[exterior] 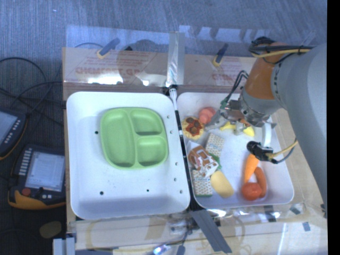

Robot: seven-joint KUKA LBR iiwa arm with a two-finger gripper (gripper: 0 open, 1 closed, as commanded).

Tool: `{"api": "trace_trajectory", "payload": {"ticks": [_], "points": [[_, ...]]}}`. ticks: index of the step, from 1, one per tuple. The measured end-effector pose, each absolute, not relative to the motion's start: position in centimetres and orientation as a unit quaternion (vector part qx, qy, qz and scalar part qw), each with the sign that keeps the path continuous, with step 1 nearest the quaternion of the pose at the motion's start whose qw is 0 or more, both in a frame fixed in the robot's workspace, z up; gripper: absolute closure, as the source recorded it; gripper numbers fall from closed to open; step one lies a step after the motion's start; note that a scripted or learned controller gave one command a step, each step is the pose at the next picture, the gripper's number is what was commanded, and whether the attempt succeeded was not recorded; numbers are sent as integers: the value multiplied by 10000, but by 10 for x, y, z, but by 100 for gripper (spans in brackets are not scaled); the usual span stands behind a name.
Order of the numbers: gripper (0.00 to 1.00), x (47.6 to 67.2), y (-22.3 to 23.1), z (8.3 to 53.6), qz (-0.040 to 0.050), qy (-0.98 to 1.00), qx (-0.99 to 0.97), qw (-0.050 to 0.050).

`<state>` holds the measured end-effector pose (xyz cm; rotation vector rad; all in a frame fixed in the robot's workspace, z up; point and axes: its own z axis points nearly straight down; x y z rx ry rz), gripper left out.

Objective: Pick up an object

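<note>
The grey arm's gripper (229, 120) is down in the right white bin (284, 193), among toy foods beside a pink-orange round piece (206, 113); its grip I cannot tell. The green divided plastic tray (134, 137) sits in the left bin (85, 195).

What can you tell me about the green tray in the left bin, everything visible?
The green tray is a light green divided plate, plastic by its look, with rounded corners and a raised rim. It has three compartments: one long one down its left side and two smaller ones stacked on its right. All three look bare. It lies flat and upright on the floor of the left white bin, roughly central and slightly toward the far side, turned a little askew to the bin walls. Nothing touches it except the bin floor.
</note>
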<state>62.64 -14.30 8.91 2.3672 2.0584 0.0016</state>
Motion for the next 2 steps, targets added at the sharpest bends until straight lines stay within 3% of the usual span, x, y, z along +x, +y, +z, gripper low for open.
{"api": "trace_trajectory", "payload": {"ticks": [1, 2], "points": [[0, 631, -107, 89, -94, 6175, 7865, -16], [0, 654, -111, 88, -281, 6498, 7593, -230]]}}
